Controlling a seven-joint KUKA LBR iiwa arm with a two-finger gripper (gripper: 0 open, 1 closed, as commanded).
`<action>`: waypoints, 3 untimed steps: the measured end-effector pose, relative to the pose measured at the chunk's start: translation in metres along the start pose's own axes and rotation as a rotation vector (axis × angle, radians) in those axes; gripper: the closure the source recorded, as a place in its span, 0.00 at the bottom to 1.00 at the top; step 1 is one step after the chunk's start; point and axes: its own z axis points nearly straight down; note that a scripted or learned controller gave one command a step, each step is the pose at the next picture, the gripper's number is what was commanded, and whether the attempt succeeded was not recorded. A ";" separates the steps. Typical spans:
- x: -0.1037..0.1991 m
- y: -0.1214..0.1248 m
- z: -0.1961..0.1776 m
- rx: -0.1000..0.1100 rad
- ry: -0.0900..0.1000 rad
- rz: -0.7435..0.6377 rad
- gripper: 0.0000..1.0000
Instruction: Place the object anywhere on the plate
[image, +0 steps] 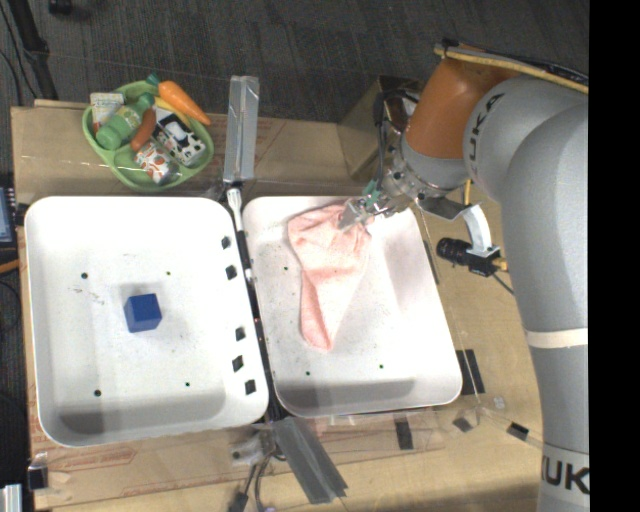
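A pale pink cloth (326, 272) lies crumpled in the right white bin (420, 370). It drapes from the bin's upper middle down toward about 7 o'clock, narrowing to a rounded end near the bin's centre-left. Its top corner, at about 1 o'clock on the cloth, is bunched and pulled up a bit.

The gripper (358, 213) sits right at that raised corner, w/ the cloth's top edge gathered against its tips. The corner looks pinched between the fingers, so the claw reads as closed narrow on the fabric; the tips are small and partly blurred. The rest of the cloth trails away from the claw toward 7 o'clock, resting on the bin floor.

Above the gripper the arm (540, 200) rises toward 2 o'clock: an orange band, then big grey segments filling the frame's right side. A small black fitting (470, 254) juts out beside the bin's right rim, at approx 3 o'clock from the claw.

The left white bin (60, 400) touches the right bin along a shared middle edge marked by black clips. In it, a blue cube (143, 312) sits alone, left of centre, well apart from the cloth.

Beyond the left bin, at 11 o'clock in the frame, a green bowl (100, 140) on the wooden bench (300, 150) holds toy food, incl. an orange carrot (180, 98).
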 end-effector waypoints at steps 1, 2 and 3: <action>0.000 0.001 -0.051 0.000 0.000 -0.005 1.00; 0.051 -0.004 -0.061 0.002 0.002 -0.412 1.00; 0.101 0.001 -0.069 0.001 0.002 -0.817 1.00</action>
